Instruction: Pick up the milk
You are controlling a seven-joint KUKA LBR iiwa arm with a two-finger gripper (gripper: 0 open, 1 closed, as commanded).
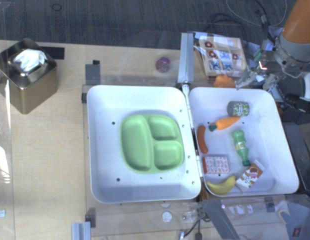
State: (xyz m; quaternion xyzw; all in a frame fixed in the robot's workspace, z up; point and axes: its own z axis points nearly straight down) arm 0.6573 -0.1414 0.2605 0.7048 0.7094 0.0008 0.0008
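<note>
The milk is a small white carton with red and brown print. It lies near the front edge of the right bin, just right of a banana. My gripper hangs over the back rim of the right bin, far behind the milk. It is open with nothing between its fingers. The grey arm with its orange band comes in from the top right.
The right bin also holds a green can, a carrot, a green bottle, a sausage and a red patterned box. A green divided plate lies in the left bin. A printed box stands behind the bins.
</note>
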